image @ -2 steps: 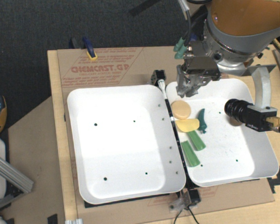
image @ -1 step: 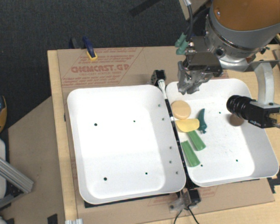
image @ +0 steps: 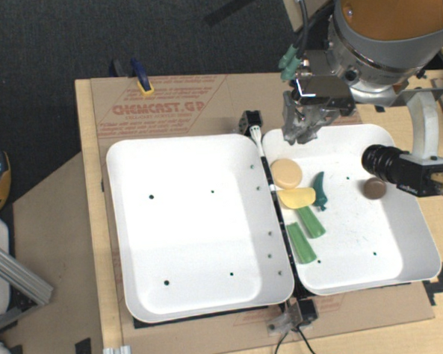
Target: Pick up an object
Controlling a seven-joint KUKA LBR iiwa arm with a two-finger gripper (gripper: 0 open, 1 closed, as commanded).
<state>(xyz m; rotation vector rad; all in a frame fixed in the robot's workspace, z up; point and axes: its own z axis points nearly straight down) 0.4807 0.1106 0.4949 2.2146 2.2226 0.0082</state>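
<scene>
Round tan disc point(image: 286, 173) lies with a yellow piece point(image: 297, 198) and green sticks point(image: 305, 233) at the left edge of the right bin point(image: 407, 270), centre-right of frame, unlifted; approach step, descent and closing probably next; pincer point(image: 302, 130) hangs just above-right, nothing between its fingers, open or closed unclear.

The left bin point(image: 194, 219) offers open floor across its whole width. In the right bin point(image: 360, 239), a tan disc point(image: 286, 173), yellow piece point(image: 297, 198) and green sticks point(image: 305, 233) crowd the left wall, a brown disc point(image: 374, 188) sits right, and the near right floor lies open.
</scene>
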